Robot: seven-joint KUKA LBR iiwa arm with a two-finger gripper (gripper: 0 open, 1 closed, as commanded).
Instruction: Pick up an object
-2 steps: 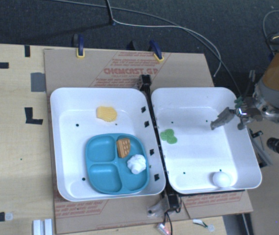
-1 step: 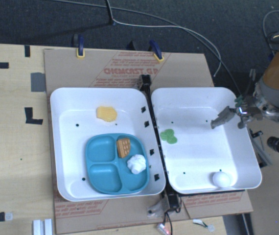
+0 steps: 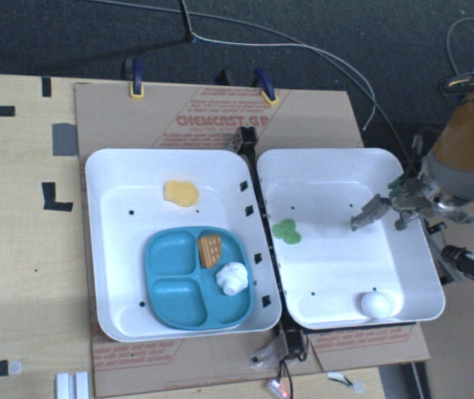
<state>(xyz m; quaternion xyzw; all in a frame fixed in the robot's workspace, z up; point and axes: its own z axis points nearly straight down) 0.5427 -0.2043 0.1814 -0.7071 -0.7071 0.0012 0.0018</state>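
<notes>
Objects sit loose in both bins, none in the gripper's grasp.
Green piece [image 3: 286, 232] lies near the right bin's [image 3: 328, 163] left wall and a white ball [image 3: 377, 303] by its front rim, with wide bare floor between. Gripper [image 3: 368, 214] leans in over the right rim, arm [image 3: 457, 160] slanted, fingers apart around nothing. Left bin [image 3: 104, 223]: one yellow piece [image 3: 182, 193], one blue tray [image 3: 170, 264] bearing one waffle [image 3: 210, 250] and one white lump [image 3: 232, 278].
</notes>
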